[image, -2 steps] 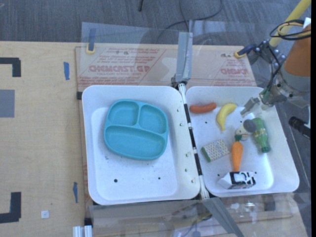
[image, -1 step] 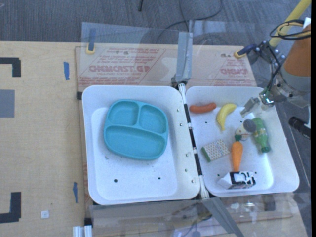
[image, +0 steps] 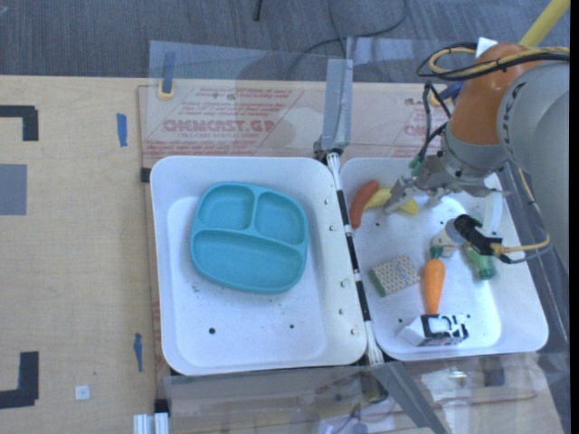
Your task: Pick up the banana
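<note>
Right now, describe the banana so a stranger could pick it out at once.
Look in the right bin, at its upper left part, under the gripper. The banana lies there, a small yellow piece beside an orange-red vegetable. It is the only yellow thing in the bin; the carrot lower down is orange.

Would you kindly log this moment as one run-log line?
claw: over right bin, at banana | grasp: unconfirmed | carrot: untouched | blue plate: left bin

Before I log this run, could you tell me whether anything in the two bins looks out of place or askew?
Nothing looks spilled or damaged. The blue divided plate lies flat in the left bin. In the right bin the banana, carrot and other small items lie scattered loosely, and the gripper sits over the banana.
</note>
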Motion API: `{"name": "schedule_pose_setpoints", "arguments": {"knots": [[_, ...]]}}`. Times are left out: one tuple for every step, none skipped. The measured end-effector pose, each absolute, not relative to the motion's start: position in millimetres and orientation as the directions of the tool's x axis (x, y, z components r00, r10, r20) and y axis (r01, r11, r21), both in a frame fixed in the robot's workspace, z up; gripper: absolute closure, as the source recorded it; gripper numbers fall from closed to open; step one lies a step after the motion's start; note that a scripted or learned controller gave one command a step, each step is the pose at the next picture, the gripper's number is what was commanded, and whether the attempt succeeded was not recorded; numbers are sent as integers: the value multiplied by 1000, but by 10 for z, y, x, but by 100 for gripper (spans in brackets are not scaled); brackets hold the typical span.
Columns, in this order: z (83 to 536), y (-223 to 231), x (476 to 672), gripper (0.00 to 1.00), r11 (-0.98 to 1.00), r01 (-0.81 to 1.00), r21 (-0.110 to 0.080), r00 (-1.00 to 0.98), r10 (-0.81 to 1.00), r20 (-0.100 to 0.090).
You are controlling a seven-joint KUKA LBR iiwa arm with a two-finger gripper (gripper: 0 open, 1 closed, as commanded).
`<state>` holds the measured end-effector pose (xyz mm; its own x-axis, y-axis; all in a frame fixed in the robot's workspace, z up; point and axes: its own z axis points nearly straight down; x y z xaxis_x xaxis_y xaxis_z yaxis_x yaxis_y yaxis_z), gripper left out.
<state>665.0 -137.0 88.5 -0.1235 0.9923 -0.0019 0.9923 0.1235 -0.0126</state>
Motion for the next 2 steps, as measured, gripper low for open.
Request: {"name": "schedule_pose_setpoints", "arguments": {"knots": [[979, -1360, 6657, 100, 126, 992, -10, -126, 992, -4], [2514, -526, 6677, 100, 45, 999, 3, -45, 999, -1]]}}
